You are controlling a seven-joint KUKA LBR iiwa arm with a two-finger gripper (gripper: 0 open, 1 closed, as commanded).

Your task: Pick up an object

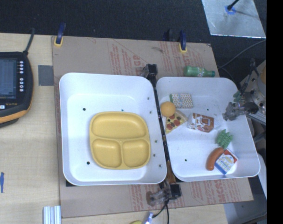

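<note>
From here I can't tell how my pincer [231,110] is set as it hangs at the right rim of the shallow white right-hand bin [202,173], so nothing looks lifted yet: the red-and-white snack packet [200,122] lies nearest, untouched on the bin floor.

The wooden bench [24,171] carries a brown cardboard sheet [108,55] — on it two white bins [66,125] lie side by side. A green bottle [198,71] lies behind the right bin [246,167] — a teach pendant [8,87] rests at the left.
</note>
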